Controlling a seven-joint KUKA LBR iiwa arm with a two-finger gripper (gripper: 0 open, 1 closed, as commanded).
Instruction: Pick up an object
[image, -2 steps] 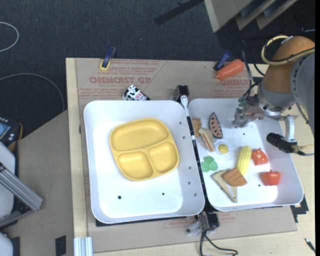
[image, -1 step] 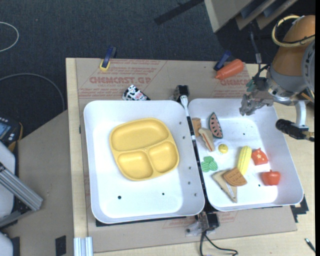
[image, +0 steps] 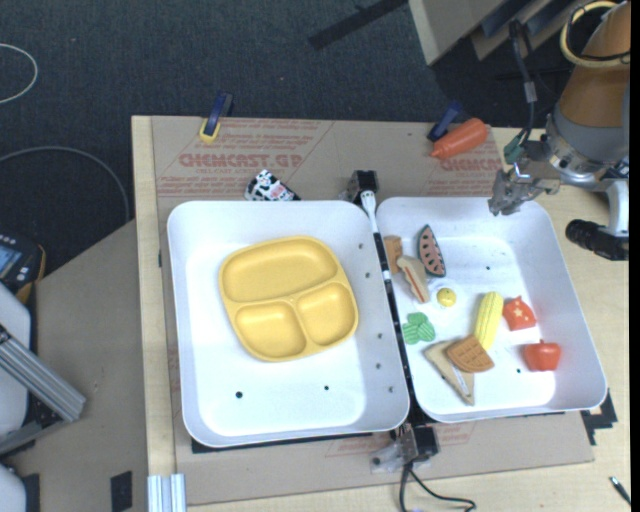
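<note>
**Gripper poised at the far corner of the toy-food bin**

From where I stand, the grey arm with its orange band reaches in from the right, and its gripper (image: 507, 200) hangs over the far right corner of the right-hand shallow white bin (image: 570, 300). Whether it is parted or closed I cannot tell at this size, and I see nothing carried in it.

The pickable things all lie in that bin, clustered toward its left and middle, apart from the gripper: a slice of toy watermelon (image: 432, 250), a tan hot-dog piece (image: 411, 276), a small yellow ball (image: 446, 296), a green leafy toy (image: 419, 327), a yellow corn cob (image: 488, 316), a brown triangular sandwich piece (image: 463, 359) and 2 red pieces (image: 519, 314) (image: 542, 354). They sit loose and scattered, which suits a grab from above, though the sandwich and corn lie close together.

The left bin (image: 200, 380) holds 1 yellow 3-compartment plastic plate (image: 288, 296), flat and central. The wooden surface (image: 150, 300) carries both bins side by side, so items can pass between them. I judge the pick not yet begun; the corn cob or a red piece looks nearest.
</note>
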